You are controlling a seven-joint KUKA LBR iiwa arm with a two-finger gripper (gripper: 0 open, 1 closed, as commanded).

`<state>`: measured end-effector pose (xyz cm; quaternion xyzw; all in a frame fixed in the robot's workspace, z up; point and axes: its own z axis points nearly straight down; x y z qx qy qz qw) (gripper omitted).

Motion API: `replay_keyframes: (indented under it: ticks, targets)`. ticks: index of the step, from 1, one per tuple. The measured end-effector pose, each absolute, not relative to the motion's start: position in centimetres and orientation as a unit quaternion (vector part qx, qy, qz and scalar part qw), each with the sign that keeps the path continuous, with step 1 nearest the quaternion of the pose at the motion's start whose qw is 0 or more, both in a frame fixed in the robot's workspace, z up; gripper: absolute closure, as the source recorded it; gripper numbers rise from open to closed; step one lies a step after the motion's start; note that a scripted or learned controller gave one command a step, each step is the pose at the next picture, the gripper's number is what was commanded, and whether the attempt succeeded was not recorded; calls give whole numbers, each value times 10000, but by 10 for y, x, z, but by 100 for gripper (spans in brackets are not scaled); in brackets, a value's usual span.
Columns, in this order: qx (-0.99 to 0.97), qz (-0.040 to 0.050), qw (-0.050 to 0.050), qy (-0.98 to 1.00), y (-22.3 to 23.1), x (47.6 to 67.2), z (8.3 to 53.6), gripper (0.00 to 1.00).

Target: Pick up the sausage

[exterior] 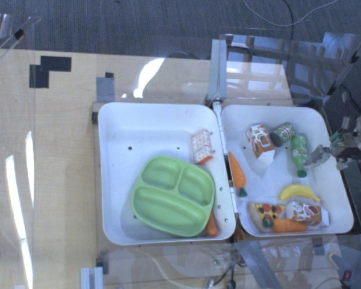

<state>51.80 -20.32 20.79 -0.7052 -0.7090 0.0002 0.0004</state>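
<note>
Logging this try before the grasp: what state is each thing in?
Green plate: flat in left bin.
Sausage: wedged beside plate, ungrasped.
Carrot: leaning on the divider.
Green bottle: on its side.
Banana: lying flat.
Gripper: over right bin's edge.

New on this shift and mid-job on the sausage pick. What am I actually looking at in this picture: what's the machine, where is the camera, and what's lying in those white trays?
One camera is fixed above the bench, looking down at a slant. The white trays are two bins side by side. The machine is a robot arm reaching in from the right. Its gripper is over the right bin, next to a green bottle, and nothing shows in its grip.

The left bin holds a green divided plate, a small carton and a reddish-orange piece at the plate's lower right edge, which may be the sausage.

The right bin also holds a carrot, a can, a banana and a pizza slice.
</note>
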Motion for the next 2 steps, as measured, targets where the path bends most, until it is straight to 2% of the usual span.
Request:
replay_keyframes:
  ticks: [1, 2]
  targets:
    - [-6417, -31, -54, -7669, -169, 492, 88, 0]
    - [-6332, -36, -80, -7739, -130, 493, 88, 0]
